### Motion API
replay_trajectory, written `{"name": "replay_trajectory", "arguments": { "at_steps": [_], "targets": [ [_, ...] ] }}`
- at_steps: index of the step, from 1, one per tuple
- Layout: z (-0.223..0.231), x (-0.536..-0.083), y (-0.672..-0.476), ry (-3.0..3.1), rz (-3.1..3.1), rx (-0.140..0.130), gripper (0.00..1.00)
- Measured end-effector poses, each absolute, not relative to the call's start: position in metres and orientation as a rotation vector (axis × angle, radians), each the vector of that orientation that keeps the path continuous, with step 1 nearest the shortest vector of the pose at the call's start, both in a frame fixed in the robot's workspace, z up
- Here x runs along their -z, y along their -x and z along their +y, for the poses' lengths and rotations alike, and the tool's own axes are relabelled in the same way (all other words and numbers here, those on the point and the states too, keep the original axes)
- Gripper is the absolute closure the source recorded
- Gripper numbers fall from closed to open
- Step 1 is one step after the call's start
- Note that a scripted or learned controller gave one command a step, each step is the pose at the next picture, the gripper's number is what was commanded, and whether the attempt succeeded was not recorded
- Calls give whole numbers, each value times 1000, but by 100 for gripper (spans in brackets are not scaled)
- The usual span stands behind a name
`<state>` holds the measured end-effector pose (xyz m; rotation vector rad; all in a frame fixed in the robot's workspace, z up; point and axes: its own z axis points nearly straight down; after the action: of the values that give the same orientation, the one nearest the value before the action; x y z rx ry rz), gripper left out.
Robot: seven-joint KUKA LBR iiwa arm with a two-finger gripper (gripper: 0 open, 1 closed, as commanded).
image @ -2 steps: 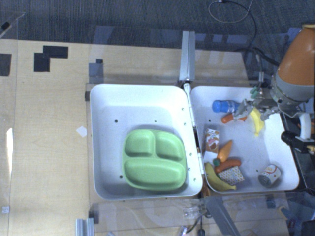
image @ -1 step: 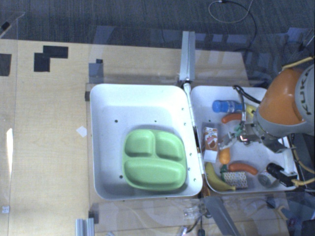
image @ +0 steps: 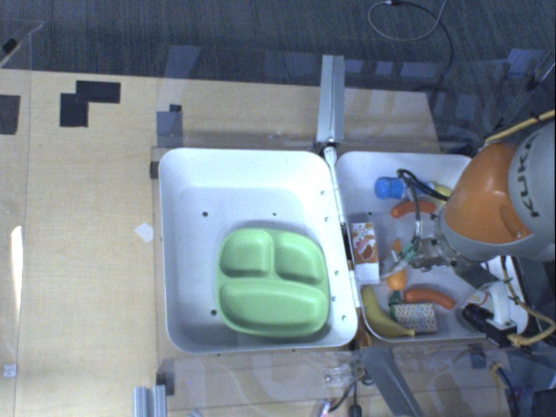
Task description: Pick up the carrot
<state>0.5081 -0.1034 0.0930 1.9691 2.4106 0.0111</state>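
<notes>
The carrot (image: 397, 278) is a small orange piece in the right bin (image: 365, 168), near the bin's middle and just left of a red sausage. My gripper (image: 415, 252) hangs low over the right bin, a little above and to the right of the carrot, and the arm's orange band (image: 486, 196) reaches in from the right. I cannot tell whether the gripper touches the carrot.
The right bin also holds a banana (image: 380, 314), a red sausage (image: 428, 296), a second one (image: 406, 208), a blue item (image: 388, 187), a flat packet (image: 365, 245) and a grey block (image: 417, 318). In the left bin (image: 187, 233) lies a green divided tray (image: 273, 281).
</notes>
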Motion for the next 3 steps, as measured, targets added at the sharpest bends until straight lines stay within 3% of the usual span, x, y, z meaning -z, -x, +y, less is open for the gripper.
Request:
{"name": "replay_trajectory", "arguments": {
  "at_steps": [1, 2, 3],
  "targets": [
    [-61, -186, -550, -1960, 2431, 4, 0],
    [-88, -140, -540, -1656, 2670, 0, 0],
    [-124, -121, -600, -1721, 2608, -20, 0]
  ]
}}
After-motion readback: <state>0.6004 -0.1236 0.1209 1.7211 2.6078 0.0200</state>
